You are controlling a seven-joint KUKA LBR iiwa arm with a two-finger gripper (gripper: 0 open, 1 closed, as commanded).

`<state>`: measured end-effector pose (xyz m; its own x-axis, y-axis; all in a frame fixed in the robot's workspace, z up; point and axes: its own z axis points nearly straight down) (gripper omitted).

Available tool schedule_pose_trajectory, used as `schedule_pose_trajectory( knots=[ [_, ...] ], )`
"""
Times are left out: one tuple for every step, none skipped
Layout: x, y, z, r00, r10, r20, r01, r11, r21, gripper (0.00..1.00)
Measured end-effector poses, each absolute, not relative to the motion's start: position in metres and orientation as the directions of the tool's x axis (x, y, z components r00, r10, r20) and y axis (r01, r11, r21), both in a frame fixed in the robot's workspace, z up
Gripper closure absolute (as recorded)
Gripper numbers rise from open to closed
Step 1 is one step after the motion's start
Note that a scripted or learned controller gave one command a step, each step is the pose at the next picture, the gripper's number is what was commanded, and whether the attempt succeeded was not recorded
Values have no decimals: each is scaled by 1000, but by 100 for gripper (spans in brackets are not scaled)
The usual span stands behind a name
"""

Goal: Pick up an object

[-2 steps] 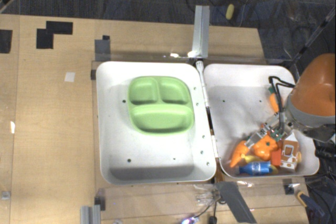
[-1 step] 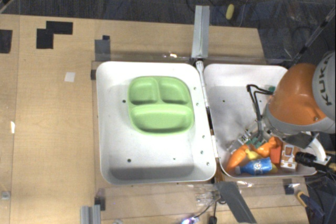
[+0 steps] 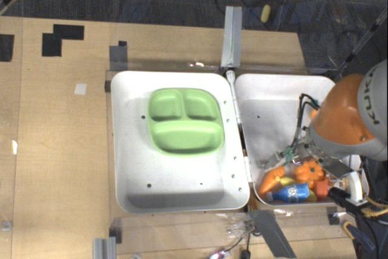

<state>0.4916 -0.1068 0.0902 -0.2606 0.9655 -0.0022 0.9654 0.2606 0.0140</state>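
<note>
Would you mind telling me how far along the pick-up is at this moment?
Done: the arm has reached in over the right bin, above the toy pile. In hand: nothing visibly; the orange toy and blue toy lie in the bin's near corner. Left: grasping and lifting one. The green tray sits in the left bin.

One fixed overhead camera, slanting down on both white bins (image 3: 121,130), arm (image 3: 348,115) entering from right.

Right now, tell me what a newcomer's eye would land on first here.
First the green divided plate, lying flat in the middle of the left bin. Next the arm's orange band, looming over the right bin. Below it, a small heap of bright toys, orange, blue and yellow, crowds that bin's near corner.
</note>
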Motion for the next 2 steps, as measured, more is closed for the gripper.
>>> schedule_pose_trajectory(
  knots=[
    [495, -107, 103, -263, 965, -6, 964, 263, 24, 100],
    [556, -33, 186, -298, 955, -2, 955, 298, 6, 100]
  ],
)
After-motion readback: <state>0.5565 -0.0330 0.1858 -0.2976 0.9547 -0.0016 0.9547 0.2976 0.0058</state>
